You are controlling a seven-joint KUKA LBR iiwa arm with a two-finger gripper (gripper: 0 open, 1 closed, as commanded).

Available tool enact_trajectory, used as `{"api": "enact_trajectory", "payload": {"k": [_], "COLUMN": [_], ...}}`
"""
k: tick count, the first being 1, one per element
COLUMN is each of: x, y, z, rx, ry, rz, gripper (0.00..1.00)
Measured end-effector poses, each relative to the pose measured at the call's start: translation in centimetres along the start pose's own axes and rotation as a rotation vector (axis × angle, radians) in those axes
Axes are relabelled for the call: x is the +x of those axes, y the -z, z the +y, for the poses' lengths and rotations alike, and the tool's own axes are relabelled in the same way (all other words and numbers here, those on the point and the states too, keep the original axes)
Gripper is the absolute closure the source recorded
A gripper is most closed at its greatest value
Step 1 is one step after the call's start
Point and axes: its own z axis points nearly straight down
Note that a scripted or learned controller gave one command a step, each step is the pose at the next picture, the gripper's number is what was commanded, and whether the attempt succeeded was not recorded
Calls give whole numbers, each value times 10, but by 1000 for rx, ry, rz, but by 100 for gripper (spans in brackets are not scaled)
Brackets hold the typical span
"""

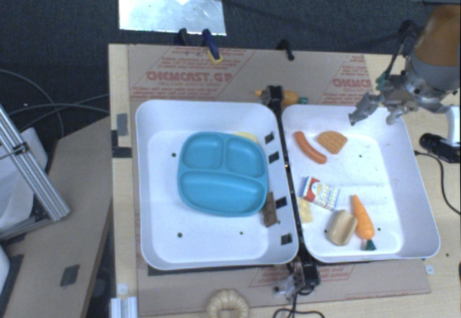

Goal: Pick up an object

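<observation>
My gripper [375, 116] hangs over the far edge of the right bin [421, 190], its two fingers spread open with nothing between them. Below and left of it in that bin lie an orange sausage [310, 147] and a tan bread slice [332, 141]. Nearer the front are a small printed packet [319, 192], a carrot [362, 217], a beige roll [341, 227] and a pale yellow piece [305, 212].
The left bin [158, 165] holds a blue divided plate [222, 172], with a brown piece [269, 210] by its right edge. A black divider [284, 165] joins the bins. A cable [438, 145] lies right of the bench, and a metal frame [29, 172] stands left.
</observation>
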Motion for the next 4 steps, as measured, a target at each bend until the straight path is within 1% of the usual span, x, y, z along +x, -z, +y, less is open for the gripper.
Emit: {"api": "enact_trajectory", "payload": {"k": [1,3,4], "x": [7,5,4], "y": [-44,-133,-120], "z": [2,-1,0], "rx": [3,4,5], "ry": [3,-1,0], "rz": [1,1,2], "gripper": [0,0,100]}}
